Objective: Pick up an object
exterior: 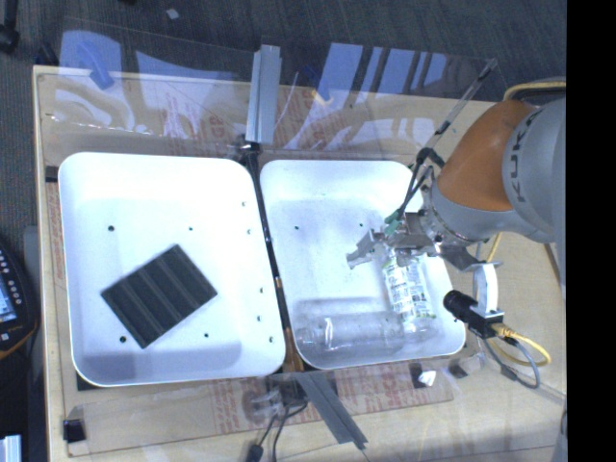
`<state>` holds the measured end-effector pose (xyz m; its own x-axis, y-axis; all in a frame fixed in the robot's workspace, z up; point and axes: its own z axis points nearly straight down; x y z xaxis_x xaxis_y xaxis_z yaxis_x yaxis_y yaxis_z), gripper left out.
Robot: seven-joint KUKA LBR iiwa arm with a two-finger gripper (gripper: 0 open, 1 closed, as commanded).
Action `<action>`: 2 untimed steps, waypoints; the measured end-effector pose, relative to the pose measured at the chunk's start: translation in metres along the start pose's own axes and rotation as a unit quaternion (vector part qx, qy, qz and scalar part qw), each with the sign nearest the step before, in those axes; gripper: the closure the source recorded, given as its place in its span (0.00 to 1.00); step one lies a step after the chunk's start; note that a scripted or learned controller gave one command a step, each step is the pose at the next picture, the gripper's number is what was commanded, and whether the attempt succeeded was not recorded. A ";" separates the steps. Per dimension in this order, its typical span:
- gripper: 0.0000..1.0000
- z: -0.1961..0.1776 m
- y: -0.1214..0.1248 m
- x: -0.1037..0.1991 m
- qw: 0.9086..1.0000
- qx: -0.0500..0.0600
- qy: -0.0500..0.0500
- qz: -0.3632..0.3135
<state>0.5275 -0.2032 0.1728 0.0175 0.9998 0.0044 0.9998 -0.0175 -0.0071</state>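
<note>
My gripper (pixel 377 246) is low over the middle of the right bin (pixel 318 191), on the grey arm with its orange band (pixel 486 162) coming in from the right. Directly below it in the view lies a small clear bottle with a white printed label (pixel 407 295), its top end up against the gripper. Whether the gripper holds it cannot be made out. A larger clear plastic bottle (pixel 351 331) lies on its side along the right bin's near wall. A black ribbed rectangular pad (pixel 159 295) lies flat in the left bin (pixel 144 191).
The two bins meet at a dark divider (pixel 269 258). A clear panel with a grey post (pixel 262 94) stands behind them. Bare white floor fills the far half of both bins.
</note>
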 end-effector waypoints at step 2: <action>0.00 -0.013 -0.032 0.000 0.999 -0.004 -0.003 -0.043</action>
<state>0.4956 -0.2023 0.1863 -0.0691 0.9976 -0.0004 0.9976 0.0691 0.0007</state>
